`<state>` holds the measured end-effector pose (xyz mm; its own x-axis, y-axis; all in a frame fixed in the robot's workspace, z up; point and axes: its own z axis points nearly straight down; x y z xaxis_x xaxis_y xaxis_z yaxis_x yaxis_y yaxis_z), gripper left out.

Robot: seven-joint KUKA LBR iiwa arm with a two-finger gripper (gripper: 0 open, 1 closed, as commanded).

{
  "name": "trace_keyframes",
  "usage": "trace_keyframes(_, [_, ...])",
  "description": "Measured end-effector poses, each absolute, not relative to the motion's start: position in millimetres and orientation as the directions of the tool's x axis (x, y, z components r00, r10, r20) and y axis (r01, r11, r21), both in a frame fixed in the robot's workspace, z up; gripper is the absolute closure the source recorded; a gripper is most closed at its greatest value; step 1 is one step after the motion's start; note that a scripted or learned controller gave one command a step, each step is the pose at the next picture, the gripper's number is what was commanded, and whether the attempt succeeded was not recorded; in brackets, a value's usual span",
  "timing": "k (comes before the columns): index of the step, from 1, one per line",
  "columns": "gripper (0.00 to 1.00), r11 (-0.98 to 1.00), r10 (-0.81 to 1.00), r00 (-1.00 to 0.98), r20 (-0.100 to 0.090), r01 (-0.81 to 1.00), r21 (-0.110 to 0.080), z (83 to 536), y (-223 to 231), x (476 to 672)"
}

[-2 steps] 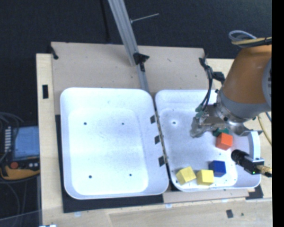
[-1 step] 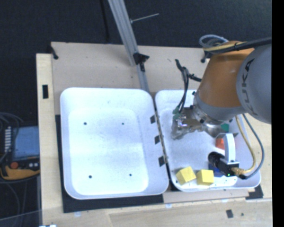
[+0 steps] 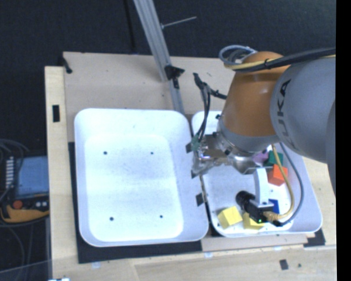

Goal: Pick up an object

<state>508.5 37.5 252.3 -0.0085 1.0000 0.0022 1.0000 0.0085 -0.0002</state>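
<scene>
You are looking at a robot lab. You can see a big robot arm over two white bins on a wooden bench, with cables beside it.

Around my pale wooden bench the floor lies dark, almost black. A grey metal pole slants up at the far side. Left, a blue-screened handset sits among cables.

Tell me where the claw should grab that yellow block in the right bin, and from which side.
Grip the yellow block across its two flat side faces, coming straight down from above. It looks boxy and lies flat on the floor of the right bin, near the front rim, so a sideways approach would likely hit the wall.
</scene>
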Motion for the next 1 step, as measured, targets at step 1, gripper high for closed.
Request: trace_keyframes(1, [1.0, 0.008, 1.0, -0.008, 0.001, 1.0, -0.003, 230.5, 89.8, 499.8])
